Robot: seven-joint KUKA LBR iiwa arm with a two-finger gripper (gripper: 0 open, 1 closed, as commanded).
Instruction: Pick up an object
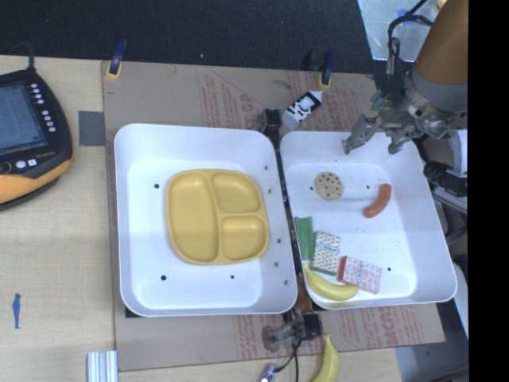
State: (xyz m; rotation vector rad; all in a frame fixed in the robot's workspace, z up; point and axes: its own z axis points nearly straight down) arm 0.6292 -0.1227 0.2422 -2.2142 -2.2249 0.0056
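Counter (56,245): light wood, overlaid in the middle by a brown cardboard sheet (199,94) clipped at its far edge.

Left bin (135,213): shallow, white, resting on the cardboard. Contents: one yellow divided plate (216,215) with three compartments, lying flat at the centre.

Right bin (413,237): shallow, white, edge to edge with the left bin. Contents:
- Round cookie (328,185), speckled, in the far half, near the middle.
- Sausage (378,200), orange-red, lying at a slant to the right of the cookie and apart from it.
- Green flat piece (304,233), against the bin's left wall.
- Small patterned packet (326,251), just beside the green piece, on its right.
- Red-and-white packet (361,274), near the front, just right of the patterned packet.
- Banana (328,286), yellow, along the front left corner, touching or overlapping the lower edges of the packets.

Arm (441,38): enters from the right, orange band visible above a grey wrist.

Gripper (383,138): poised over the far edge of the right bin, beyond the cookie and the sausage. Its two fingers stand spread apart, released, with nothing between them. Whether it touches the bin rim cannot be told.

Outside the bins:
- Handheld control pendant (28,138), orange and dark grey with a screen, at the counter's left edge.
- Black-and-white small object (302,108), on the cardboard beyond the seam between the bins.
- Second banana (326,360), at the front edge below the right bin.
- Grey tape patch (91,127), left of the left bin.
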